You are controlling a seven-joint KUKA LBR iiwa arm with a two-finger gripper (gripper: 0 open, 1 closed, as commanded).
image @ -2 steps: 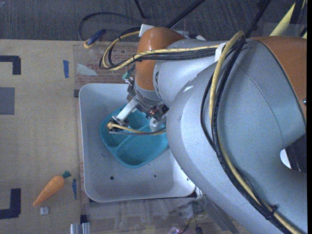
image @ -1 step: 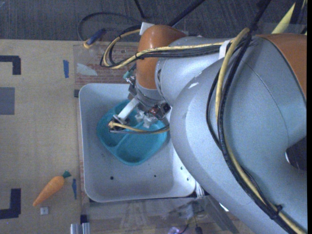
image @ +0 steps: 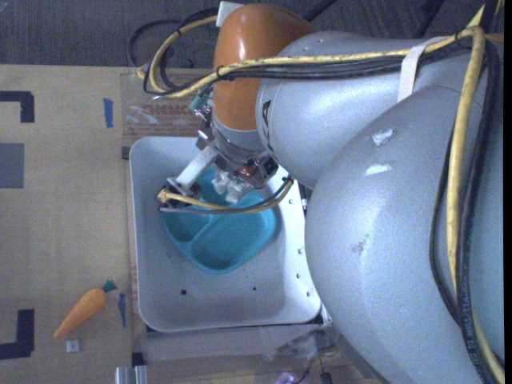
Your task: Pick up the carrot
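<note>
The small orange plastic carrot with a green top (image: 80, 311) lay on the tan bench (image: 64, 214), outside the shallow white bin (image: 152, 294) and just off its lower left corner, slanted with its green end toward the bin. A tiny grey square piece (image: 72, 346) sat near the carrot's pointed end. Inside the bin rested a blue plastic dish with two compartments (image: 228, 242). The large grey arm with its orange band (image: 248, 54) reached in from the right and covered much of the bin's right side, with yellow and black cables (image: 192, 62) looped around it. The tool (image: 228, 184) hung over the upper edge of the blue dish, well apart from the carrot; whether it was released or clenched could not be told, and nothing could be seen in its grasp.
</note>
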